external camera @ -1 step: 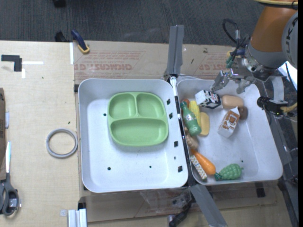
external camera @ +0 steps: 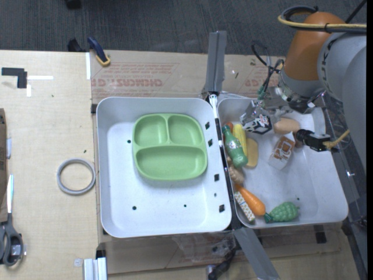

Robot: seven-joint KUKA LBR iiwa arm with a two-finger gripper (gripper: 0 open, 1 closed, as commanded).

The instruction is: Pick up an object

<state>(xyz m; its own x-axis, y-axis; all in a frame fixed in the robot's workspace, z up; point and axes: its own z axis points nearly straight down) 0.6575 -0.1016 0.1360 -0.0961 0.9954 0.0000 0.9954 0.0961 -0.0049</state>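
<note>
My gripper (external camera: pixel 257 120) hangs low over the back left corner of the right bin (external camera: pixel 326 185), below the orange wrist band (external camera: pixel 306 45). Just in front of it lie a green bottle (external camera: pixel 235 146) and a yellow piece (external camera: pixel 240 140) along the bin's left wall. A tan egg-shaped object (external camera: pixel 286 125) and a small brown-and-white packet (external camera: pixel 282 151) lie to its right. Near the front of the bin are a carrot (external camera: pixel 252 200), a knobbly green toy (external camera: pixel 284 212) and a wrapped bar (external camera: pixel 243 207). Nothing is visibly in the gripper.
The left bin (external camera: pixel 116 203) bears a green divided plate (external camera: pixel 170 145). A grey tape ring (external camera: pixel 76 175) and scissors (external camera: pixel 10 241) lie on the bench at the left. A blue clamp (external camera: pixel 99 51) sits at the back. Cables (external camera: pixel 317 140) trail over the right bin's back right.
</note>
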